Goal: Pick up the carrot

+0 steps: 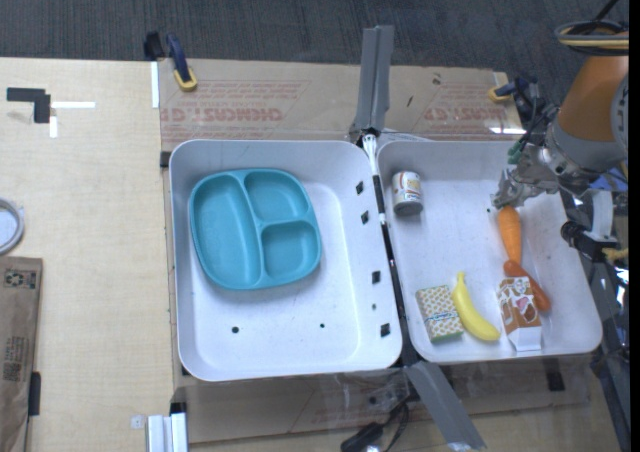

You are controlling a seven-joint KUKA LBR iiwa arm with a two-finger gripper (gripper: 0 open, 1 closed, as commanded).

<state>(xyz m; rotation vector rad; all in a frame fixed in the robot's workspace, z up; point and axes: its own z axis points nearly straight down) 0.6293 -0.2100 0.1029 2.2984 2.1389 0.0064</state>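
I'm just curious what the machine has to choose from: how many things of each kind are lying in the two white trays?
Carrot: 1
Banana: 1
Small can: 1
Small boxes or cartons: 2
Blue divided plate: 1
Total: 6

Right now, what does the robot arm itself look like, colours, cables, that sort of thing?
The arm is rounded, with an orange band above a grey wrist section. Its gripper is a small grey metal assembly with greenish bits near its top. Dark cables loop beside the arm at the right.
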